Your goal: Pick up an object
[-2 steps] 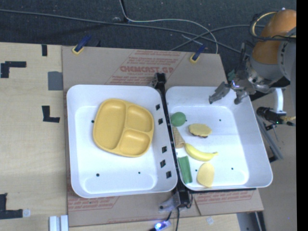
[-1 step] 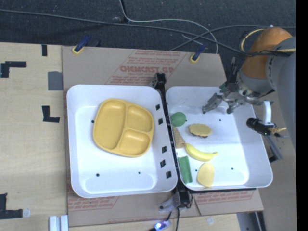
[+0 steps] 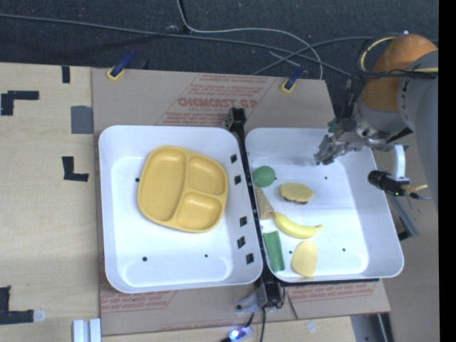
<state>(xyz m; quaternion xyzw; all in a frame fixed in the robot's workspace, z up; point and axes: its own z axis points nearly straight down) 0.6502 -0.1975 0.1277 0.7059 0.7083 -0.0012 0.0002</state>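
The right bin [image 3: 356, 191] holds several toy foods along its left and middle. A green round piece [image 3: 263, 176] lies by the divider, with a tan and brown burger-like piece [image 3: 295, 193] to its right. Below them are a yellow banana [image 3: 296, 226], a green stick [image 3: 273, 250] and a yellow wedge [image 3: 305, 258]. My gripper [image 3: 329, 150] hangs over the upper right part of this bin, up and to the right of the burger piece. Nothing shows between its fingers.
The left bin [image 3: 117, 191] holds a yellow divided plate [image 3: 182, 188]. Black clips run down the divider [image 3: 244, 191] between the bins. Cables cross the dark floor at the top. The arm's orange band [image 3: 395, 70] sits at the upper right.
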